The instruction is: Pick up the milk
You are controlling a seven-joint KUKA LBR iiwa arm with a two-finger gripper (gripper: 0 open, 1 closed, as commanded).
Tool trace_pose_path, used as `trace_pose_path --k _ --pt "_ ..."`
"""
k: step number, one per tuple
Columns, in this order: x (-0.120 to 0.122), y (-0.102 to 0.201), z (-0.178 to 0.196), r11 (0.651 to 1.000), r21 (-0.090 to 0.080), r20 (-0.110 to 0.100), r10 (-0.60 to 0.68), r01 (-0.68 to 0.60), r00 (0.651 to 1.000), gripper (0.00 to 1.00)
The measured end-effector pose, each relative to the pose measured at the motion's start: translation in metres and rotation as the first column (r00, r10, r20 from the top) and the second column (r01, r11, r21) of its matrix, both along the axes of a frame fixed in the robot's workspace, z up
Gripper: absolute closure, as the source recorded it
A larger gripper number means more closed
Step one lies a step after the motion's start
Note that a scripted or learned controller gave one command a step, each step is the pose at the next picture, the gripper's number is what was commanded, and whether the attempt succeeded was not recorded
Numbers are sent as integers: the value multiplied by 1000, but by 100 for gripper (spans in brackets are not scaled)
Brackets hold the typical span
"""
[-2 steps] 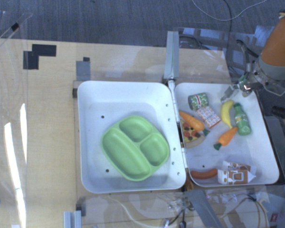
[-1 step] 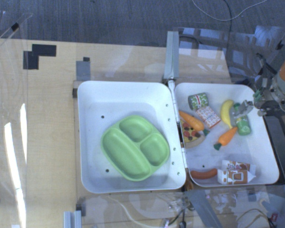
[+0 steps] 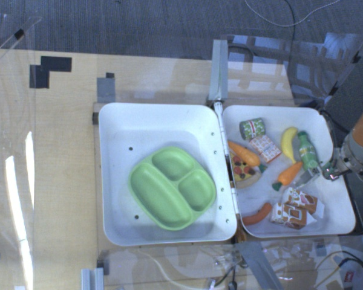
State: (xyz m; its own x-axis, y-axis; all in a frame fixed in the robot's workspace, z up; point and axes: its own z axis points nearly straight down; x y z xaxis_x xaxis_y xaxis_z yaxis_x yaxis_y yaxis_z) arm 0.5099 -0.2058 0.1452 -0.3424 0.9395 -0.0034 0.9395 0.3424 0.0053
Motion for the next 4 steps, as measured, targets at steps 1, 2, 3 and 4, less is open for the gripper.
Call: trace_pose_path --k 1,2,3,4 --pt "-6 1 -30 981 -10 24 192 -192 981 0" --pt "-4 1 -35 936 -24 40 351 -350 935 0" --pt "-2 1 -34 888 -35 42 461 -459 887 0" --pt "50 -2 -41 936 -19 23 352 -351 936 0"
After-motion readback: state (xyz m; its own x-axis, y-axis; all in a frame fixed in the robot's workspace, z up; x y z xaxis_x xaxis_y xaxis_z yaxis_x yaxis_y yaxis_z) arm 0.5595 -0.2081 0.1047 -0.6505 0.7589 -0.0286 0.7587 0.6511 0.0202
